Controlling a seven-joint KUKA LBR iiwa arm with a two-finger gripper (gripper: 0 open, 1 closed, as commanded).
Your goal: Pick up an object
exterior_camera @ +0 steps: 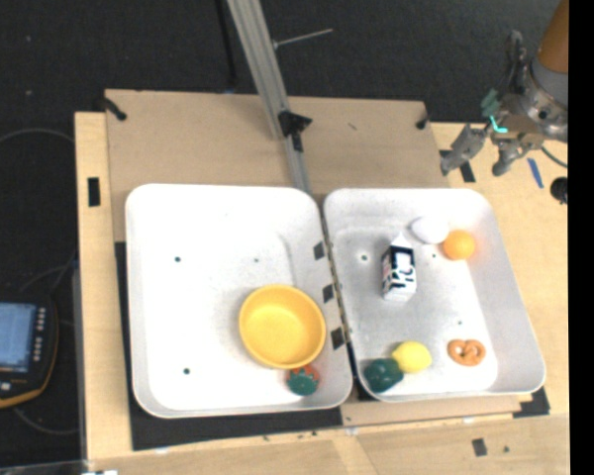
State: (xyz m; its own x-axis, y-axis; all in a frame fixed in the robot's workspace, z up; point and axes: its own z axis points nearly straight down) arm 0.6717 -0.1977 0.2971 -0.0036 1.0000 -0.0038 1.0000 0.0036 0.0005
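Camera view has the gripper hovering beyond the right bin's far corner, jaws spread and holding nothing, so the pick is only at its approach; next it must come down over something there, perhaps the orange.

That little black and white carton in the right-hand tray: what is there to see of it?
The carton looks like a small milk carton, white with black patches and a peaked top, likely a toy. It stands upright near the middle of the right bin, on the floor of it. A pale rounded thing sits just above it, close but seemingly apart. The claw is far off, outside the bin.
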